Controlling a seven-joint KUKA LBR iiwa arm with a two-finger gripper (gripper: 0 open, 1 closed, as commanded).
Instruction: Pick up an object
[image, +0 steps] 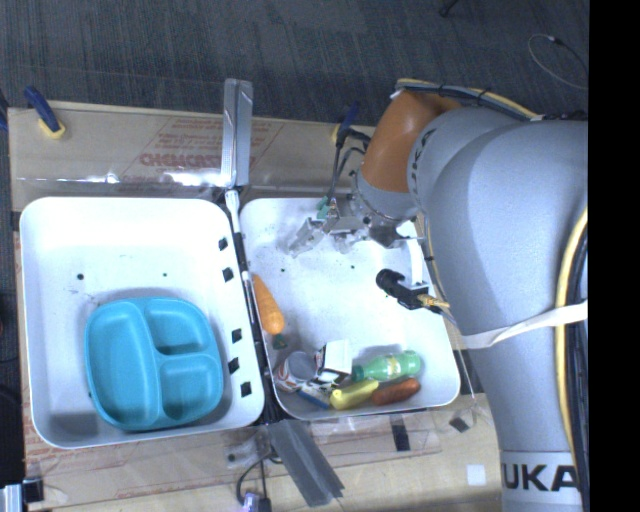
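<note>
Camera view has the grey arm (500, 200) over the right bin (440, 385), its gripper (318, 230) low near that bin's far edge; whether the fingers are open or closed I cannot tell. Nothing looks lifted: the carrot (267, 305) lies by the left wall, the green bottle (385, 364) at the near edge

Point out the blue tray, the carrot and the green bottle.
blue tray (152, 362): camera view, on the ridge between its compartments.
carrot (267, 305): camera view, mid-body, by the right bin's left wall.
green bottle (385, 364): camera view, middle of its body.
</note>
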